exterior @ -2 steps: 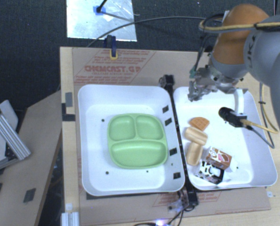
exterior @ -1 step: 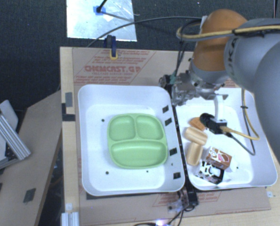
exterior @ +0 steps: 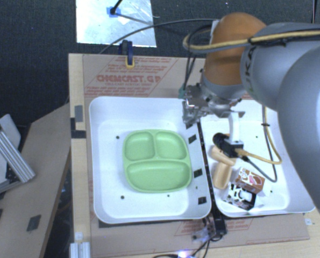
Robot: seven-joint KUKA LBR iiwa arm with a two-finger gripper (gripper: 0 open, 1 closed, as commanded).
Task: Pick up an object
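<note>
My gripper hangs over the back of the divider between the two white bins, at the inner edge of the right bin. Nothing shows between it and the bin floor. In the front of the right bin lie a tan cylinder-like piece, a small brown packet with red and white print, and a black-and-white item. These sit well in front of the gripper. A green divided plate lies in the middle of the left bin.
The grey arm with its orange band covers the back and right of the right bin. A brown cardboard sheet lies under both bins. An aluminium rail stands off the bench at left.
</note>
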